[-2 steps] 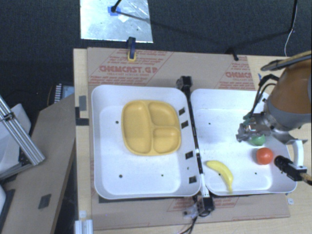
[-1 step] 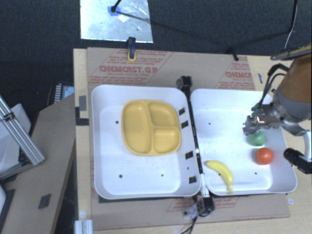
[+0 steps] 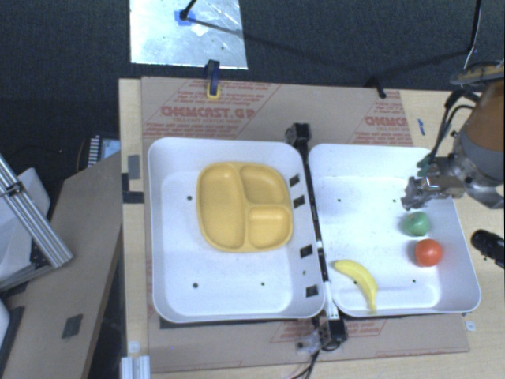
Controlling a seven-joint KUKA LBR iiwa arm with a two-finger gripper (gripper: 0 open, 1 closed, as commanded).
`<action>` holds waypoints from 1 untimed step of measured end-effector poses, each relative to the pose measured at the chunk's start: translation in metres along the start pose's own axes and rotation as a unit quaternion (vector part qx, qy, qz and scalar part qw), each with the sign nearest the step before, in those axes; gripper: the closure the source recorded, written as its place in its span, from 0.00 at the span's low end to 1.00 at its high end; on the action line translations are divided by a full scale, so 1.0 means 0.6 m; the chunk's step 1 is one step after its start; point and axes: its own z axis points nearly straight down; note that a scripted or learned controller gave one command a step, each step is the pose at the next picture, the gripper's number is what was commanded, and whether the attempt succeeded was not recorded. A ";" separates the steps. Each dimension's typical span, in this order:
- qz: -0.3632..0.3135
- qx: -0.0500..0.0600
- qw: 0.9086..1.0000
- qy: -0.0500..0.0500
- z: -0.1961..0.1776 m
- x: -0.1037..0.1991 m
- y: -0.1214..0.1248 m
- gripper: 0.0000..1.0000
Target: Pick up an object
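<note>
The green ball [image 3: 416, 224] lies in the right bin [image 3: 371, 212] near its far right side, an orange ball [image 3: 428, 253] just beside it toward the front and a banana [image 3: 357, 281] well apart at the front left. The end effector [image 3: 418, 189] hangs just above the green ball, nothing visibly between its fingers; whether they stand apart cannot be told. Judged step: approach. The next move calls for a straight descent and closure. The left bin [image 3: 170, 235] holds a yellow divided plate [image 3: 241, 206].
</note>
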 end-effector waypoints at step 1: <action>-0.002 0.001 1.000 0.001 0.011 0.069 0.038 1.00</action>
